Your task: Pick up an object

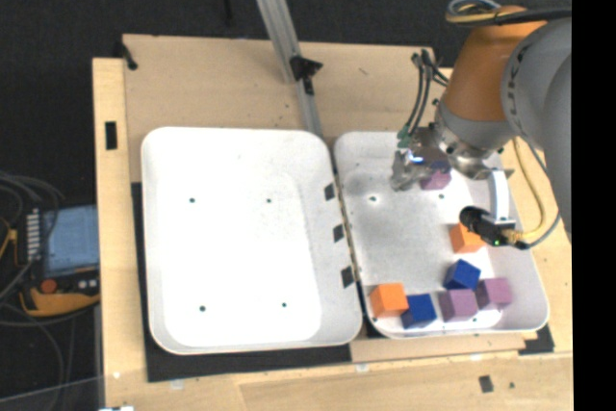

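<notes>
**Claw low over the right bin, next to a purple block**

You see the claw [412,164] down in the shallow white plastic right bin [385,212]; you cannot tell how wide it stands or whether it grips anything. A small purple cube [438,178] lies just right of it, partly under the wrist. An orange cube [465,239] sits farther toward the front. Along the front wall: an orange block [390,298], two blue cubes [420,311] [463,274] and two purple blocks [458,304] [498,292].

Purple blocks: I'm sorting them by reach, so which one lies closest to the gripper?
The purple block right beside the gripper, at the right bin's far end. The other two purple blocks sit along the near edge.
</notes>
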